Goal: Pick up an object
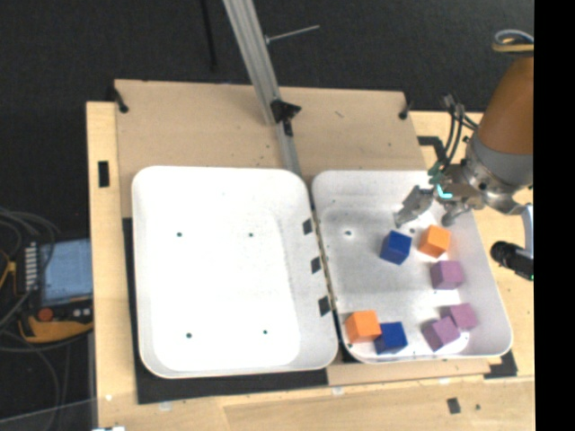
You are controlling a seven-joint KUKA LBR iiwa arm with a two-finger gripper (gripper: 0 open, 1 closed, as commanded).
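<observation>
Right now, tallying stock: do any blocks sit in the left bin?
No, all the blocks lie in the right bin, none in the left bin.

Robotics lab test cell. Plywood bench (225,119) on a dark floor, carrying two shallow white bins (225,268) side by side. Aluminium mast (256,48) rises from the bench's rear edge. Loose cables and a control pendant (58,285) lie at left. Coloured foam blocks (395,247) serve as test pieces.

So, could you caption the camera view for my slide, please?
Gripper open above right bin of coloured blocks.
</observation>
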